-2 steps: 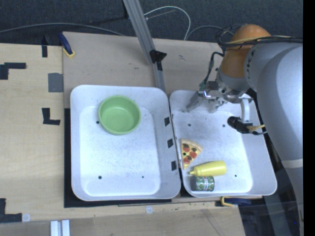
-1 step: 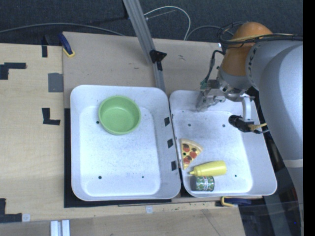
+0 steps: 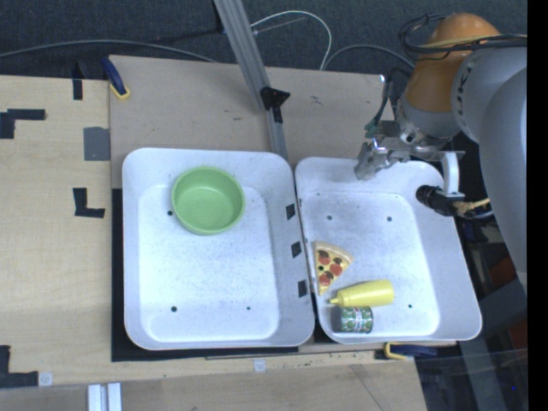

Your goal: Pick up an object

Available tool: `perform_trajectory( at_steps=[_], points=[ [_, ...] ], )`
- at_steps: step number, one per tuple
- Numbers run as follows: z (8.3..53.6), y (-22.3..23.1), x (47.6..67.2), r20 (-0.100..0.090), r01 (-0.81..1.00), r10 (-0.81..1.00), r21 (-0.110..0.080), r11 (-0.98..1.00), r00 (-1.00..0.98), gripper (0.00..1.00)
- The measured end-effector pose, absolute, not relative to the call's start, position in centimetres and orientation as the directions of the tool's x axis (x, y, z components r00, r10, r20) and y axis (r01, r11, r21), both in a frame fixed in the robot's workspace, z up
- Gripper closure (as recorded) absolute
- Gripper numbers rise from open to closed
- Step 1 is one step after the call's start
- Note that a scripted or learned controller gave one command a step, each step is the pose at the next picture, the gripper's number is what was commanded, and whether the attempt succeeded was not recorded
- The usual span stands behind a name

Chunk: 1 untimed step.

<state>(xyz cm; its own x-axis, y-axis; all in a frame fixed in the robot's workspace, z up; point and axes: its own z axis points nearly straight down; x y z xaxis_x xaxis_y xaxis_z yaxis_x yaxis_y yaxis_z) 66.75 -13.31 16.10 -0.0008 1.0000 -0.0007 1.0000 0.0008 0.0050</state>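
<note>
- The grey KUKA arm (image 3: pixel 492 118) is reaching in from the right, its orange band (image 3: pixel 445 58) sitting above the wrist.
- The gripper (image 3: pixel 370 166) is hanging over the far rim of the right bin (image 3: pixel 428 229), near that bin's back-left corner.
- Gripper state — I cannot tell whether it is released or clenched; the tips are blurring into the white rim at this angle. Nothing is showing between them.
- Task objects are lying in the near-left part of the right bin, well apart from the gripper:
- A toy pizza slice (image 3: pixel 330 265) is lying flat close to the bin's left wall.
- A yellow mustard bottle (image 3: pixel 364 294) is lying on its side just in front of the slice, nozzle pointing left.
- A small green can (image 3: pixel 353 319) is lying on its side just beside the bottle, against the near rim — the two appear to be touching.
- The left bin (image 3: pixel 214 298) is holding a green bowl (image 3: pixel 207 199), standing upright in its far half.
- A grey metal pole (image 3: pixel 244 41) is slanting down from the top of the view toward the gap between the bins.
</note>
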Motion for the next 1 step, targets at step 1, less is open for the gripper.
perform_trajectory(
  at_steps=[1],
  points=[
    [21.55, -13.16, 65.88, -0.001, 1.000, 1.000, 0.005, 0.001, -0.001, 1.00]
  ],
)
